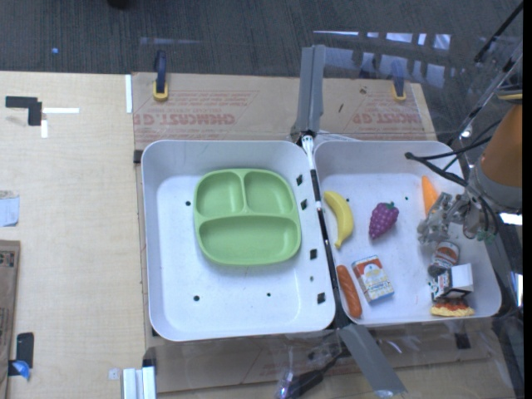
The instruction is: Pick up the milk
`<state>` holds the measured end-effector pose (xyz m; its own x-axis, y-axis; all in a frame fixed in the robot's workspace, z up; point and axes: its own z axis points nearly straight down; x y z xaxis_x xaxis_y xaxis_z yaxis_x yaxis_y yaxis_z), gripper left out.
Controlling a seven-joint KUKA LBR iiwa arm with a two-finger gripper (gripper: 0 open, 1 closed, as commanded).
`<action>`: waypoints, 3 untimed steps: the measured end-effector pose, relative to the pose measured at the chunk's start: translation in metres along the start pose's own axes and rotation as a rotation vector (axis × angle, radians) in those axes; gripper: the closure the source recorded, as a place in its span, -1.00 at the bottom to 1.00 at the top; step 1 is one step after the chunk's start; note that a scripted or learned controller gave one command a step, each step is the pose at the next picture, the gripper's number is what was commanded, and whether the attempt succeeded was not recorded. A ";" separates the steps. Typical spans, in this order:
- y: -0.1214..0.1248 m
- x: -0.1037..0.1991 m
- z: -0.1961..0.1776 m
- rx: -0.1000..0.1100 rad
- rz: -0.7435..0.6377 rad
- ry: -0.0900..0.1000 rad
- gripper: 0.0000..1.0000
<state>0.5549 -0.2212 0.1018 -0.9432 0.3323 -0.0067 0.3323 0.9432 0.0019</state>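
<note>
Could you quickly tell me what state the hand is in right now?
Hand: cannot be told; it hangs over the right bin.

Gripper (pixel 438 223) blurred, its state unclear; carrot (pixel 428 194) partly hidden behind it; arm (pixel 504 152) cut off by right edge.

your arm reached in from the right, its gripper (pixel 440 223) lowered, wrist pointing leftward and down.
</note>
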 end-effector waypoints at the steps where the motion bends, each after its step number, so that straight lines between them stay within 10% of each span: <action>1: 0.000 0.000 0.000 0.000 0.000 0.000 -1.00; 2: 0.000 -0.002 -0.010 -0.001 0.000 -0.005 1.00; 3: 0.000 -0.002 -0.010 -0.001 0.000 -0.005 -1.00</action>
<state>0.5564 -0.2213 0.1117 -0.9431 0.3323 -0.0116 0.3322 0.9432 0.0026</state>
